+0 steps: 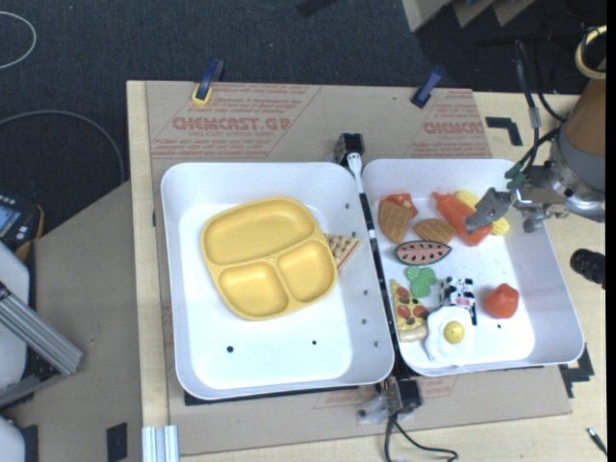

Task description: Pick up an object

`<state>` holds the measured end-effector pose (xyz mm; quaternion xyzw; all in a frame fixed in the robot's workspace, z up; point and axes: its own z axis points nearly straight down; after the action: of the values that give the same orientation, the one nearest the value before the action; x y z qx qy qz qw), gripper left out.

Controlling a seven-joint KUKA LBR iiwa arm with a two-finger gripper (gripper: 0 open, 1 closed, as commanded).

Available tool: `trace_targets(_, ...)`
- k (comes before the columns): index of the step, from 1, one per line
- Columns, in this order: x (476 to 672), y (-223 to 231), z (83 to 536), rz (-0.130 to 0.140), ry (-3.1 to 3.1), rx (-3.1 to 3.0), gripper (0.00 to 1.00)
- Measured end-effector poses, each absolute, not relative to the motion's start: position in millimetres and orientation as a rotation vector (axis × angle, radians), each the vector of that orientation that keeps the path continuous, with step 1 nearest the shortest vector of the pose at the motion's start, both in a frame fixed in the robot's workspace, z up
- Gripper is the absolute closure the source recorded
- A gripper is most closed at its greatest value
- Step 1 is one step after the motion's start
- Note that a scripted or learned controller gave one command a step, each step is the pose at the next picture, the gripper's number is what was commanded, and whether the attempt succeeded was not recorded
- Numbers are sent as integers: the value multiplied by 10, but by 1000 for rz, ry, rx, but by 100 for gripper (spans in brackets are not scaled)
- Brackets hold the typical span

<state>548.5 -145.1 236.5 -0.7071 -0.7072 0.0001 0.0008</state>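
Gripper hangs over the right bin, fingers spread, just beside the carrot, pinching nothing.

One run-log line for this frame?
phase: reaching | gripper: above right bin, near carrot | held: nothing seen | yellow tray: left bin
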Motion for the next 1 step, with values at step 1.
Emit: trace_targets(1, 5468, -1367, 1904, 4, -2217, -2219, 0)
